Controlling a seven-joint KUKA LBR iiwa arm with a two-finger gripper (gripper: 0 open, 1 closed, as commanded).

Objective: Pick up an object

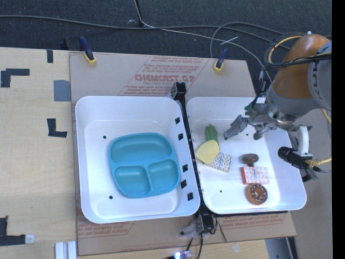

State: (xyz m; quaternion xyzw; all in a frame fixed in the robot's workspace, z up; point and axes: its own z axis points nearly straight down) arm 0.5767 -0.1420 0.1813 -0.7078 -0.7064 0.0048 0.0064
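My gripper (248, 131) hangs over the back middle of the right bin (280, 201). Its two dark fingers (234, 128) are spread apart, open, with nothing between them. To its left lies a green piece (211, 132) above a yellow piece (207, 151). A speckled white packet (221, 162) touches the yellow piece. Nearer the front are a small brown round thing (249, 158), a red and white packet (254, 174) and a chocolate donut (257, 193).
The left bin (91, 144) holds a blue divided plate (144, 163). A black divider (185, 144) runs between the bins. Cables (232, 36) loop behind the right bin. The arm's orange band (299, 63) sits at the upper right.
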